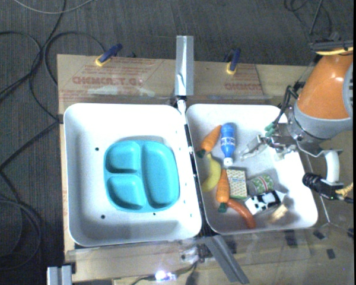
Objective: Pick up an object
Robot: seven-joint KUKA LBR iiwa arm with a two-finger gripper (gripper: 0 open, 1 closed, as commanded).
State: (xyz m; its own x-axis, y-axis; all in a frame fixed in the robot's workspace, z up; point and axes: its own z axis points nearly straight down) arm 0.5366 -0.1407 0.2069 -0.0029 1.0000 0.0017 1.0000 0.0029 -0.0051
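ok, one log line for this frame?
pincer: above right bin, holding nothing | blue bottle: lying in right bin, apart from pincer | blue tray: left bin

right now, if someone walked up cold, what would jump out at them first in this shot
Probably the bright blue divided tray sitting alone in the left bin. Next, the jumble in the right bin: a blue bottle, carrots, a banana and small packets. Then the arm's orange band at the right, with the gripper over the right bin's upper part.
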